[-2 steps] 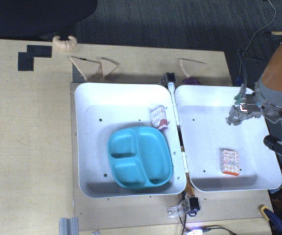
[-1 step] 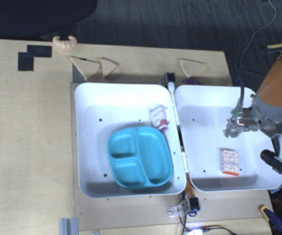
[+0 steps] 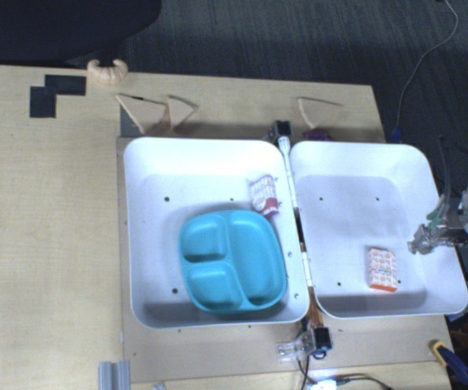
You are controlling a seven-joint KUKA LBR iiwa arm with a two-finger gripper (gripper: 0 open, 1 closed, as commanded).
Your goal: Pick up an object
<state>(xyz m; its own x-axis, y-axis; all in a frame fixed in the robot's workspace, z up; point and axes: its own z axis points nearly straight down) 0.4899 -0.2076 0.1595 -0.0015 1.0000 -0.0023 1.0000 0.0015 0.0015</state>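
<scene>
A blue divided plate [image 3: 232, 261] lies in the left bin [image 3: 149, 218], toward its front. A small white and red packet [image 3: 264, 194] rests just behind the plate, near the divider between the bins. In the right bin [image 3: 356, 173] an orange and white patterned packet [image 3: 383, 268] lies flat near the front right. My gripper [image 3: 429, 238] sits at the right bin's right rim, right of and slightly behind the orange packet, with nothing seen held in it.
The wooden bench [image 3: 47, 242] stretches to the left of the bins. Cables and a small connector [image 3: 311, 344] lie at the front between the bins. A yellow and blue tool [image 3: 449, 356] sits at the front right corner.
</scene>
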